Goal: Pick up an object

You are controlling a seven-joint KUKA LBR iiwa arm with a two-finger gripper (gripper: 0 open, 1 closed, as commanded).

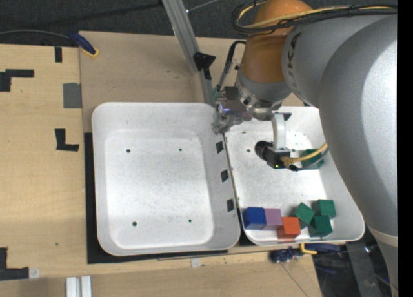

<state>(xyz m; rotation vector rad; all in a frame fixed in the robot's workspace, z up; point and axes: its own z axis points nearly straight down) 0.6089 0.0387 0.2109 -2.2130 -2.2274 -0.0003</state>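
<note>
Over the far inner corner of the right-hand shallow white plastic bin (335, 183), close to the rim it shares w/ its neighbour, hangs the two-finger metal gripper (227, 116). It sits at the end of the grey KUKA arm w/ orange band (274, 37), which comes in from the view's right and covers much of that side. The gripper's tip is small & shadowed under the wrist, so can't tell whether the pincer is apart or together.

The task's objs lie well apart from the gripper, bunched along the near wall of the same bin. From the view's left: a blue plastic cube (255, 217), then a lilac plastic block (273, 216) touching it. An orange plastic cube (290, 226) sits just nearer the cam than the lilac one. Beyond it, three green pcs cluster: a tilted green block (304, 212), a far green block (326, 208) & a near green block (321, 226).

The left-hand shallow white plastic bin (155, 112) shows four dark dots on its floor. Both bins rest on a black mat (89, 192) on the tan wooden bench (39, 179), which carries black tape marks (62, 139) & a grey square patch (72, 94). A slanted silver metal bar (177, 15) crosses the far side.
</note>
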